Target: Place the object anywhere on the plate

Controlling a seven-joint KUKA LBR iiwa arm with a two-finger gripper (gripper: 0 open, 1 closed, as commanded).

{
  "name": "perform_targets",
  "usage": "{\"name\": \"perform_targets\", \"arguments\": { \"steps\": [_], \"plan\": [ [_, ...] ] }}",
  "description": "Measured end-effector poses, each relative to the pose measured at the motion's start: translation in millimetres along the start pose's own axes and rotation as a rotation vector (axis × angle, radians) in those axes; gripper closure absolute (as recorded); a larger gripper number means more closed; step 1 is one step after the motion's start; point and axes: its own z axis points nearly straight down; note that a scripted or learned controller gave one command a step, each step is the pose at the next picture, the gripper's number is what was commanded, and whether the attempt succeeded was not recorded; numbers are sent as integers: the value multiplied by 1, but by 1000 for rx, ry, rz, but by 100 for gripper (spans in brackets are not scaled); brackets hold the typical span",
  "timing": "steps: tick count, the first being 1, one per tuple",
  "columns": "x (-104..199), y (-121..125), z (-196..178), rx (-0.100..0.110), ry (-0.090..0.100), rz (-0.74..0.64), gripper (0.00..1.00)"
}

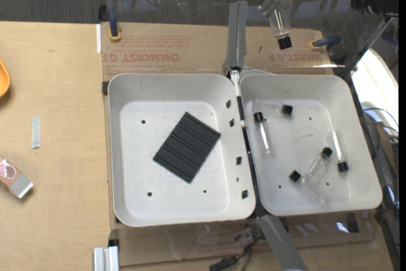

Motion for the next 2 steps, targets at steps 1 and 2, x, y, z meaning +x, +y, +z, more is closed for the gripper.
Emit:
{"name": "perform_targets", "arguments": {
  "steps": [1, 2],
  "plan": [
    [0, 1, -7, 3, -2, -1, 100],
    [-1, 2, -13, 6, -3, -1, 100]
  ]
}}
